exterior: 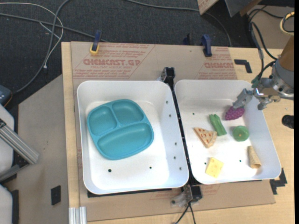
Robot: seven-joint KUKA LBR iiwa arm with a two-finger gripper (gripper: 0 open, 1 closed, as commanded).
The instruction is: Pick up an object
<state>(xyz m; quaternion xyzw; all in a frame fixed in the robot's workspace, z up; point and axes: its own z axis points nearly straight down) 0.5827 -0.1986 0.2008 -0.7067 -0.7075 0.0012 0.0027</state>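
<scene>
My gripper (252, 100) hangs over the far right part of the right bin (201, 90), open, with nothing between its fingers. A purple bunch of grapes (234, 112) lies just below and left of its left finger (243, 98). On the same bin floor lie a green stick (217, 124), a round green piece (240, 133), a tan waffle wedge (205, 136), a yellow cheese block (214, 167) and a tan cone-like piece (254, 157).
The left bin (88, 171) holds a teal divided plate (120, 128). A black clamp (168, 73) sits where the two bins meet at the back. Blue clips (96, 41) (206, 45) hold the cardboard base at its far edge.
</scene>
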